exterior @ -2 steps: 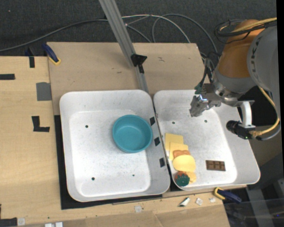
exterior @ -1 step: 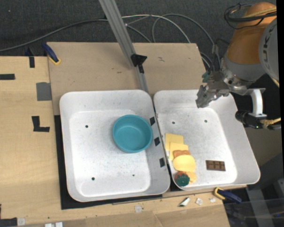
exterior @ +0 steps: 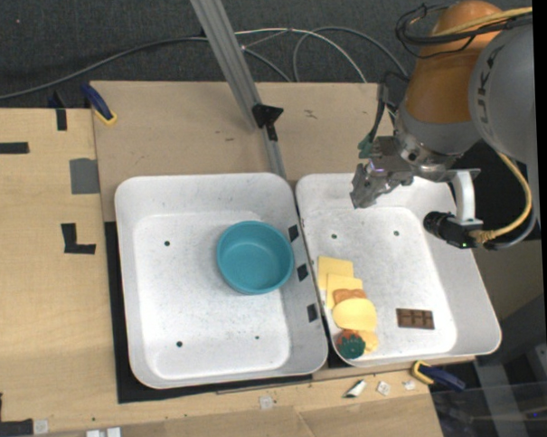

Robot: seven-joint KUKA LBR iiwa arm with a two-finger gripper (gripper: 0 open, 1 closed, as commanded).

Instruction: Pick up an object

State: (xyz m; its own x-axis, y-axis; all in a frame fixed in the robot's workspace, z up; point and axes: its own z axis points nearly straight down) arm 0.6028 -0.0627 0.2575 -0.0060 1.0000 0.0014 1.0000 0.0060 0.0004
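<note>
Nearest me, a heap of yellow and orange toy food (exterior: 350,302) lies at the right bin's (exterior: 457,277) near-left — diagonally down-left of my gripper (exterior: 367,189), which hangs over the far edge. Whether it's clenched or released, I cannot tell. A chocolate bar (exterior: 415,319) lies right of the heap.

The arm enters from the right edge of the camera view, upper portion. Its grey link leads into the orange band above the wrist, and the wrist angles down and to the left. The tool (exterior: 370,189) hangs at the end of the wrist, pointing downward. A black cylindrical fitting projects from the wrist assembly on its lower right side, with cables looped around it.
</note>
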